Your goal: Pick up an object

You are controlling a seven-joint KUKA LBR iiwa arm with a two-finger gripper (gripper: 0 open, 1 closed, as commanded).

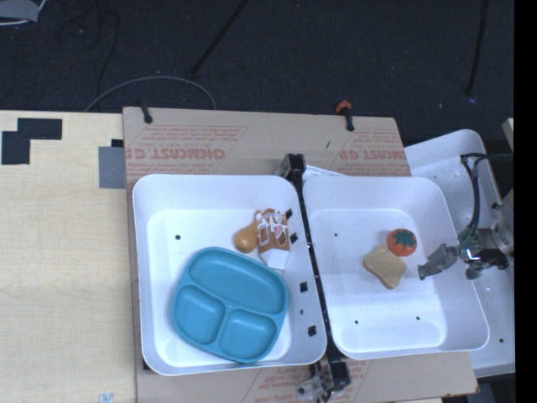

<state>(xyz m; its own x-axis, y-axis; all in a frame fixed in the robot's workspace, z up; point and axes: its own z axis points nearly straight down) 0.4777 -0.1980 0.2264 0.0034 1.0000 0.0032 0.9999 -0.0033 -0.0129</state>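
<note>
Pincer (438, 263) poised at the right bin's (419, 193) right edge

Nothing is seen between its fingers, and their spread cannot be told. A tomato (402, 242) and toast (385, 267) are found just left of it; a blue tray (228, 305) is seen in the left bin (159, 193).

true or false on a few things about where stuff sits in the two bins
1. The blue divided plate lies in the left bin. True.
2. The tomato toy sits on the blue plate. False: it lies in the right bin.
3. The tan bread-shaped piece lies right beside the tomato toy. True.
4. The gripper hangs over the left bin. False: it is at the right bin's right side.
</note>
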